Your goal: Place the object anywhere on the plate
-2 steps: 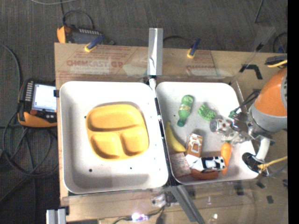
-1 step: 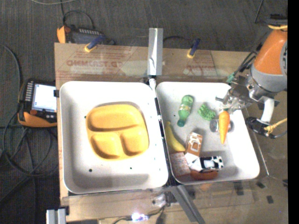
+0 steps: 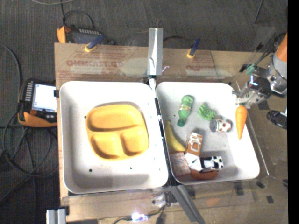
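Note:
A yellow plate (image 3: 118,130) with three compartments lies in the left bin (image 3: 70,171). My gripper (image 3: 245,100) hovers over the right rim of the right bin (image 3: 247,169). An orange carrot (image 3: 240,121) hangs point-down from it, its thick top end pinched between the fingers. The carrot is well to the right of the plate, with the whole right bin between them.
The right bin holds a green bottle (image 3: 185,108), a green leafy toy (image 3: 206,111), a small can (image 3: 221,125), a banana (image 3: 174,140), a small carton (image 3: 194,143), a brown box (image 3: 179,164) and a black-and-white toy (image 3: 211,163). A metal divider (image 3: 154,55) stands behind the bins.

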Robot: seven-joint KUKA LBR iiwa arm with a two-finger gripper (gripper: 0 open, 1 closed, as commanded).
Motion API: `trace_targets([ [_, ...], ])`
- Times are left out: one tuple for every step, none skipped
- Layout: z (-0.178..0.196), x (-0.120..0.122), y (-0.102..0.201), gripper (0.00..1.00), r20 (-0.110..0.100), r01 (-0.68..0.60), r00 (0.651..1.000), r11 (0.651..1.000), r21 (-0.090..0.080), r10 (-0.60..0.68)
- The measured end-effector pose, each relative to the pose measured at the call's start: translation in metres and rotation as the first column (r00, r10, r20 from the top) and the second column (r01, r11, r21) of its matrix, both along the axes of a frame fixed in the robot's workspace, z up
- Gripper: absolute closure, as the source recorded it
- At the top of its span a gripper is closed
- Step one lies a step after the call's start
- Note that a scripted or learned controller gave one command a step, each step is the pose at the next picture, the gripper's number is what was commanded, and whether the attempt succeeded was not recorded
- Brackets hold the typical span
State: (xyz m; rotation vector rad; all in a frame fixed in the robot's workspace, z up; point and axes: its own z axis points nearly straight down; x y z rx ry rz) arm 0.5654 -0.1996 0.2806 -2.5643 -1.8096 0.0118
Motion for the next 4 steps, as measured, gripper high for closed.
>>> trace_targets([
  [-0.121,-0.009,0.04,1.0,0.001,-0.364,0.931,0.931,0.007,0.364],
  [-0.191,0.007,0.054,1.0,0.013,-0.351,0.936,0.936,-0.004,0.351],
  [-0.172,0.049,0.098,1.0,0.001,-0.418,0.909,0.909,0.005,0.418],
  [-0.101,0.007,0.132,1.0,0.0,-0.253,0.967,0.967,0.003,0.253],
])
